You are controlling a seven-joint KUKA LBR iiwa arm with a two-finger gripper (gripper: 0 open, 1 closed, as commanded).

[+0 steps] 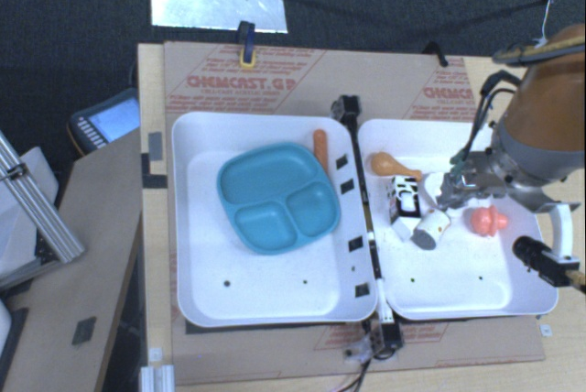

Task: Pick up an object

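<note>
The right bin (pixel 458 294) holds several small objects. An orange drumstick-shaped toy (pixel 389 165) lies near its far left. A black-and-white carton (pixel 405 198) sits beside a small white cup (pixel 430 228) lying on its side. A pink-orange toy (pixel 487 221) rests further right. My gripper (pixel 451 191) hangs over the middle of this bin, just above and behind the white cup, between the carton and the pink toy. The grey wrist and the orange band hide the bin floor behind it.
The left bin (pixel 197 280) holds a blue divided plate (pixel 277 196) and a thin orange stick-like toy (pixel 320 147) by the divider. A black clamp strip (pixel 362 207) runs between the bins. A black part of the arm (pixel 540 260) overhangs the right bin's right rim.
</note>
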